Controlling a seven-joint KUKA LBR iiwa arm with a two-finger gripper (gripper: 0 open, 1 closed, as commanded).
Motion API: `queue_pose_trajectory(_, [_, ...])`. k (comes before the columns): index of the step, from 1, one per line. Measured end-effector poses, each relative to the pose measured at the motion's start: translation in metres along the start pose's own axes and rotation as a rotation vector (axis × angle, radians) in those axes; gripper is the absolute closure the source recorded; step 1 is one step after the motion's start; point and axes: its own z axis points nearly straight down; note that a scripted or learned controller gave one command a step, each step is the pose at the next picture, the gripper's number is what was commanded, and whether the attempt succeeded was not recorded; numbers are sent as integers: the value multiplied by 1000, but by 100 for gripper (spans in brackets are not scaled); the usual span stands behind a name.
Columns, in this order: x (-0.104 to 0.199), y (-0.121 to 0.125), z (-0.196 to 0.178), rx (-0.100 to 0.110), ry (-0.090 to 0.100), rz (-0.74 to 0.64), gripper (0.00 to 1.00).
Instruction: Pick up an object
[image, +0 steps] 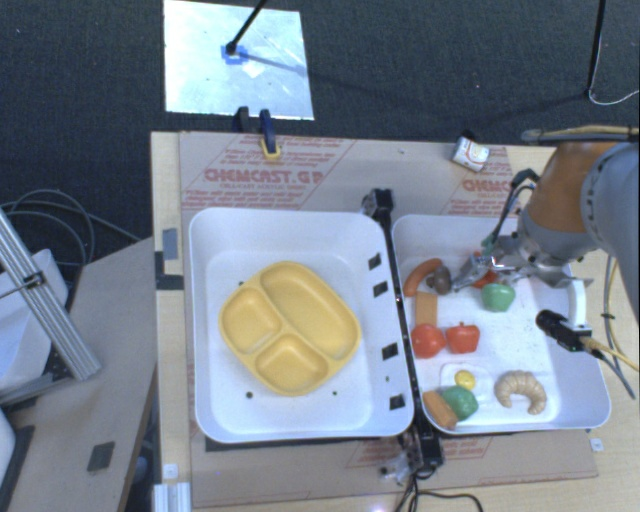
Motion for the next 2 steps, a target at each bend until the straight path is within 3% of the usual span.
queue_pose_trajectory(1, [-1,-1,-13,0,0,2,100])
queue_pose_trajectory(2, [-1,-2,-12,1,0,2,0])
